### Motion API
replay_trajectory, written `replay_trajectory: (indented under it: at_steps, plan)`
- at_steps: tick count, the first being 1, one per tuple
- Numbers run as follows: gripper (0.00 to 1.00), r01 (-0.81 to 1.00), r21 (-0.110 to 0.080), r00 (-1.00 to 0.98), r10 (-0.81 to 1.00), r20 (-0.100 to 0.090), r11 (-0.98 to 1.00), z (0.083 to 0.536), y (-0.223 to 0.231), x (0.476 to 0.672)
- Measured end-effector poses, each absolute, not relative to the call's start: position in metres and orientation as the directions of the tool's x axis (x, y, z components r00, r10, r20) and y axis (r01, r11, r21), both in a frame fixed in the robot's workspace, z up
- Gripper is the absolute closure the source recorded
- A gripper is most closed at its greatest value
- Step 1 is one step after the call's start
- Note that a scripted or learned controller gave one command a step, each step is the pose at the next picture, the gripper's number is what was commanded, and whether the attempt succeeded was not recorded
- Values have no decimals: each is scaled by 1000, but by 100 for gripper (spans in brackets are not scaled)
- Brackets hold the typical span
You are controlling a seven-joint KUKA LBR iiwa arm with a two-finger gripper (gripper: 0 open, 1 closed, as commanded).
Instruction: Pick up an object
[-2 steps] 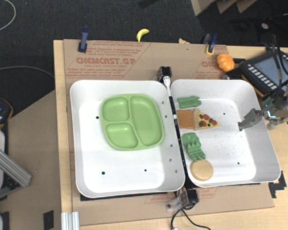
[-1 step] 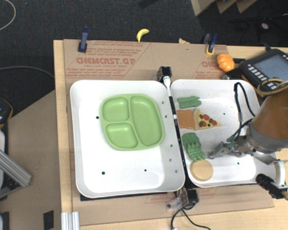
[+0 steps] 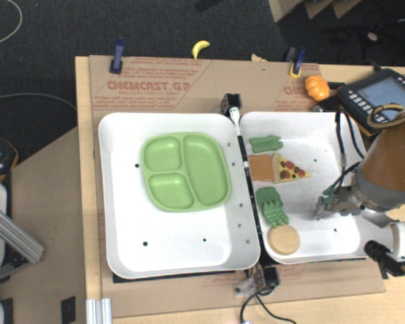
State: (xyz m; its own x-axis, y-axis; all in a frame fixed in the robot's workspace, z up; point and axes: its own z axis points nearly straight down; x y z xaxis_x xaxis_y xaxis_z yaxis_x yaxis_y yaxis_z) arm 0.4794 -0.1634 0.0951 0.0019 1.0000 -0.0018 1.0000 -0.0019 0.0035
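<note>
The left bin holds a green divided plate, lying flat near its middle. In the right bin, along the left wall, sit a green toy piece, a pizza slice just below it, a green ridged toy, and a round tan cookie at the front corner. The gripper hangs over the bin's bare right part, well apart from the toys; whether its fingers are spread or closed cannot be told, and nothing shows between them.
</note>
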Motion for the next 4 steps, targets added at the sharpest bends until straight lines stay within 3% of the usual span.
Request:
replay_trajectory:
  at_steps: [1,2,3,4]
  plan:
    - [100,1000,10,-14,1000,4,14,190,-42,482]
    - [100,1000,3,-8,1000,2,8,198,16,480]
    - [100,1000,10,-6,1000,3,6,287,52,481]
    - [100,1000,20,3,1000,-1,-3,419,0,506]
